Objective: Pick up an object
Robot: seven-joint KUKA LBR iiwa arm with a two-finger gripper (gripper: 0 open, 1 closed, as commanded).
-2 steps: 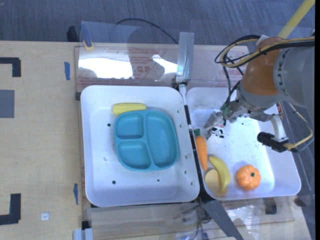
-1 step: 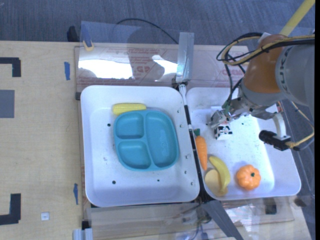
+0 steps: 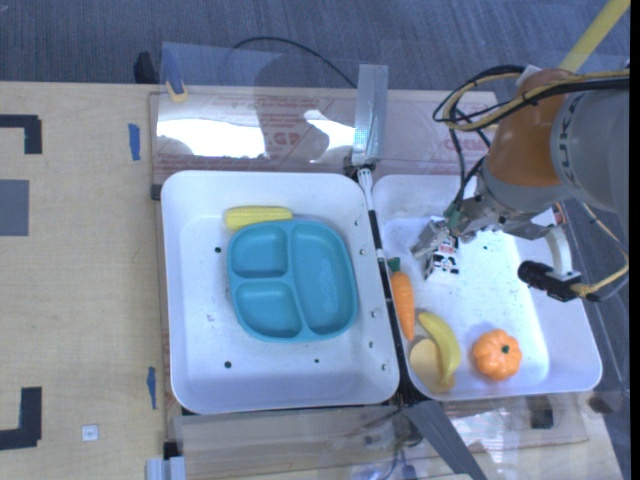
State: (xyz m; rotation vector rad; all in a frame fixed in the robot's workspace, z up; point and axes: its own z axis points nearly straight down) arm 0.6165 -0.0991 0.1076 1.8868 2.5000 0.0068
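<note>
Camera view, looking down at a slant, has the gripper (image 3: pixel 440 248) hanging low over the upper left part of the right bin (image 3: pixel 570 368), the arm reaching in from the right; whether its jaws stand open or closed I cannot tell, since the metal at the tip is small and cluttered, and nothing can be seen held there. Loose pieces gather along the near and left sides of that bin, probably because they slid there: a carrot (image 3: pixel 402 306) lies lengthwise against the dividing wall, a banana (image 3: pixel 441 340) curves just beside it with a pale round piece (image 3: pixel 426 362) touching its lower end, and a small orange pumpkin (image 3: pixel 497 355) sits near the front. The carrot is the nearest candidate, below and slightly left of the tip, apart from it; the left bin (image 3: pixel 190 368) holds a blue divided plate (image 3: pixel 292 278) with a yellow corn cob (image 3: pixel 258 216) touching its upper edge, well apart from the tool.
</note>
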